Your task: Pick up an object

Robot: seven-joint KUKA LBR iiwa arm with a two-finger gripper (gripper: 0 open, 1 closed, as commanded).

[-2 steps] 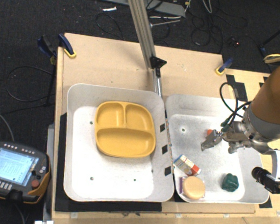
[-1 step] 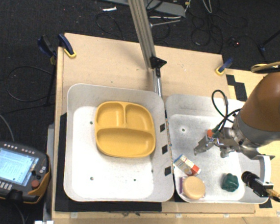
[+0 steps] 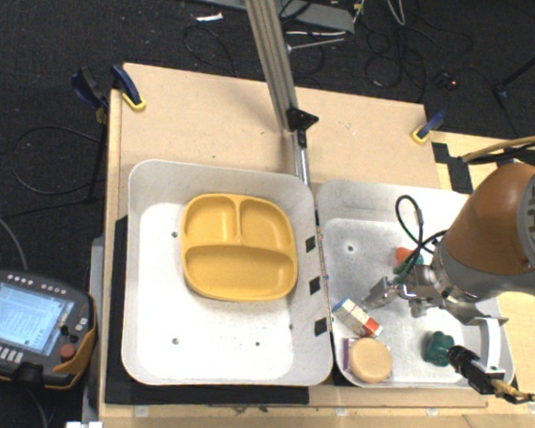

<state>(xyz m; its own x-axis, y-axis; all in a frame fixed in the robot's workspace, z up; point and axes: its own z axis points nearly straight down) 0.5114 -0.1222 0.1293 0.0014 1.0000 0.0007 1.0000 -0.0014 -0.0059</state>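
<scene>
At the lower right of the frame, in the right bin, a round tan disc lay near the front rim, a small white and red box just behind it and a dark green piece to its right. Above the box hung the gripper, fingers spread apart with nothing between them. A clean pick probably called for lowering straight over the box, straddling its narrow sides, then closing before lifting. Further back sat a small orange bit. The yellow divided plate lay in the left bin, centre frame
</scene>
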